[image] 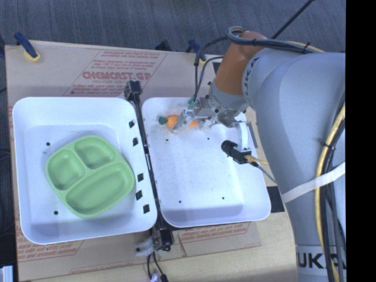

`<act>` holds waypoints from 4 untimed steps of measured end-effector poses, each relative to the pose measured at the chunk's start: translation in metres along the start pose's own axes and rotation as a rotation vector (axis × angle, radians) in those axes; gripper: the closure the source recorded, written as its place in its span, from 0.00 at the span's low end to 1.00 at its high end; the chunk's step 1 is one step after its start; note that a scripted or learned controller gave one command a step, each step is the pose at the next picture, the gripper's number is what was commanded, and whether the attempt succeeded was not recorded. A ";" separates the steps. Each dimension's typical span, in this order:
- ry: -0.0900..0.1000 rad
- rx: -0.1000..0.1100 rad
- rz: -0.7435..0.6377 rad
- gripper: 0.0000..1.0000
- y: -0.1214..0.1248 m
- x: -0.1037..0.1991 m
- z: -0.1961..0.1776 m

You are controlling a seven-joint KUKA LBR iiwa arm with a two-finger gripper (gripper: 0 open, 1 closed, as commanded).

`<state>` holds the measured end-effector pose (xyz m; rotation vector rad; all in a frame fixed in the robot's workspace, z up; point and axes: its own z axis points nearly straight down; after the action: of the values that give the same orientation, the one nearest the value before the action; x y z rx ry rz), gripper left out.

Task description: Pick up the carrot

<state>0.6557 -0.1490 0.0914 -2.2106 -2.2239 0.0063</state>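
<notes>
A green divided plate (90, 175) lies in the left bin (23, 157). The carrot (171, 121) rests near the right bin's (200, 207) far wall, just beside the tool (197, 115), whose grip I cannot make out. Cardboard covers the bench (76, 69).

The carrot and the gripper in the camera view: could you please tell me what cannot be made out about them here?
- Carrot: too small and blurred; its shape and full length are unclear.
- A second orange patch beside the gripper: I cannot tell whether it belongs to the carrot.
- The gripper's hold: its tip is small and cluttered, so any grasp is unreadable.
- Right bin: the arm covers its far right corner.
</notes>
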 end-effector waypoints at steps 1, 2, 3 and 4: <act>-0.002 -0.008 0.001 0.00 0.000 -0.040 -0.135; -0.005 -0.015 0.001 0.00 0.003 -0.022 -0.016; -0.006 -0.018 0.000 0.00 0.005 0.019 -0.007; -0.005 -0.012 -0.004 1.00 0.004 0.020 -0.016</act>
<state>0.6597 -0.1293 0.1075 -2.2144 -2.2370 -0.0020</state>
